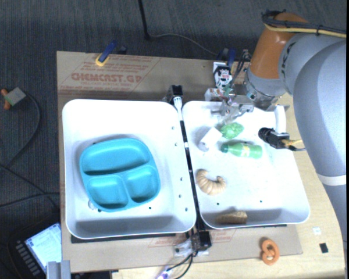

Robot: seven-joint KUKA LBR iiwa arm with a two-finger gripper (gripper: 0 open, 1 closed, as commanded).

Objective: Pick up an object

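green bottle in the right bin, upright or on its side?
On its side. The green bottle lies flat on the floor of the right bin, long axis running left-right in the camera view, just below the gripper.

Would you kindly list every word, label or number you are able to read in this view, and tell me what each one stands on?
"CHEMCAST GP", in faded red print and somewhat blurred, so the reading is unsure: on the brown cardboard sheet under the two white bins.
Small white tag with dark marks beside the gripper: too small to read.
Light blue printed sheet at the lower left corner: too blurred to read.
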